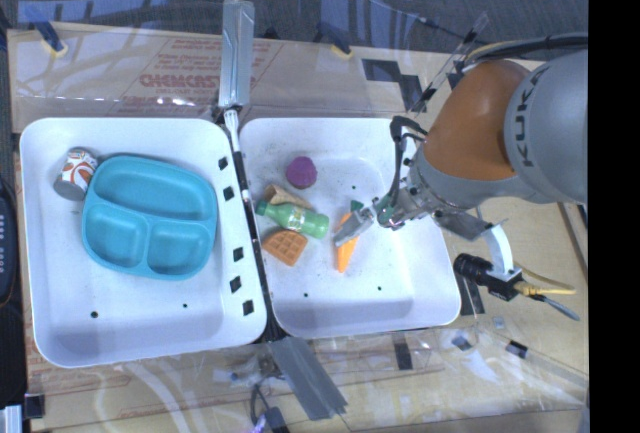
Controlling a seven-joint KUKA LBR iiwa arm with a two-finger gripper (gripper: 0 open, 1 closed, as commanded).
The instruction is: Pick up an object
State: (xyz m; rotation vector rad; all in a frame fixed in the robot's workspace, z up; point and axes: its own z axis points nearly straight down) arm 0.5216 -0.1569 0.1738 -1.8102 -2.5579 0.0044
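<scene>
My gripper hangs low in the right bin, its tip right at the green upper end of an orange carrot. The carrot lies slanted on the bin floor, just left of and below the tip. To the left of it lie a green bottle on its side, a tan waffle piece and a purple round object. The grey and orange arm covers the bin's right side.
In the left bin lies a blue divided tray, with a small patterned can at its upper left corner. A raised divider separates the two bins. The right bin's front floor is bare white.
</scene>
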